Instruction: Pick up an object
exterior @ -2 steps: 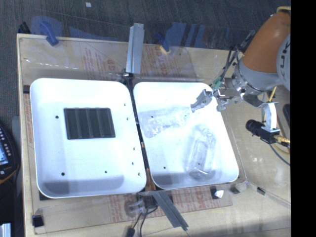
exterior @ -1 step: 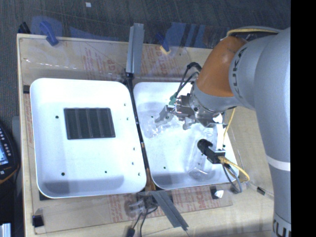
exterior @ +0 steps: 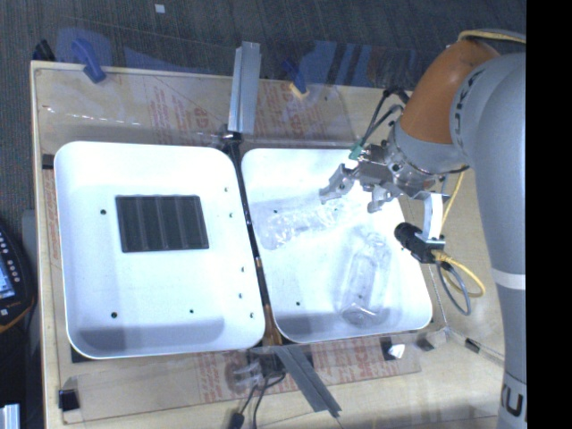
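Nearest, upright-lying clear bottle [exterior: 360, 280] runs lengthwise toward rear; second bottle [exterior: 290, 222] crosswise.

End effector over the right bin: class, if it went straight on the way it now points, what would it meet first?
Probably the clear plastic bottle lying in the right bin, just left of and below the end effector. Depth is unclear from this slanted view, so it might reach the bin's white floor beside the bottle instead.

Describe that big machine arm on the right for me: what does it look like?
The arm is a thick, rounded grey tube with an orange band above the wrist. At its tip sits a small metal pincer. Thin dark wires run along the wrist, and a yellow cable loops beside it.
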`<state>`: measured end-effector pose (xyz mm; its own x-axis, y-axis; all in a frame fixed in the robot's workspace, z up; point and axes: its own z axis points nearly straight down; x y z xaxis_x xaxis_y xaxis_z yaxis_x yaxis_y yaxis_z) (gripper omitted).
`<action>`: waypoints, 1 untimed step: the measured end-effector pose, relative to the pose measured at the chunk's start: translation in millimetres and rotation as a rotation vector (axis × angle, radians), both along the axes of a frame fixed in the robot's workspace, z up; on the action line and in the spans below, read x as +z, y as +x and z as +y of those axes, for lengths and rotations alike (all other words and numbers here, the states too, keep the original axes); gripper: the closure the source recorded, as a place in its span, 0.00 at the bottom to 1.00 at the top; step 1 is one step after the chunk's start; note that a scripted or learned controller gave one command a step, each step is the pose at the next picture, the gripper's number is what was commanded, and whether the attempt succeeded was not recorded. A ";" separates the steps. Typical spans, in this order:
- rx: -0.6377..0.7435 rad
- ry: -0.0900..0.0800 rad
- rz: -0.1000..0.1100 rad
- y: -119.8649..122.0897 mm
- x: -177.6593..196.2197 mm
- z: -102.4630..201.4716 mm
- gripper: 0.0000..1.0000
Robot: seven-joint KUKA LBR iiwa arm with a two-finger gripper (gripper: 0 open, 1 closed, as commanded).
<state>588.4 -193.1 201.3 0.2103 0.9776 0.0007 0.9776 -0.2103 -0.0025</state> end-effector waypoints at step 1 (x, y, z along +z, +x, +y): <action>-0.166 0.000 0.002 -8.9 -90.4 56.4 0.00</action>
<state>579.4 -136.7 110.9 0.3694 0.9293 0.0004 0.9293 -0.3694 -0.0044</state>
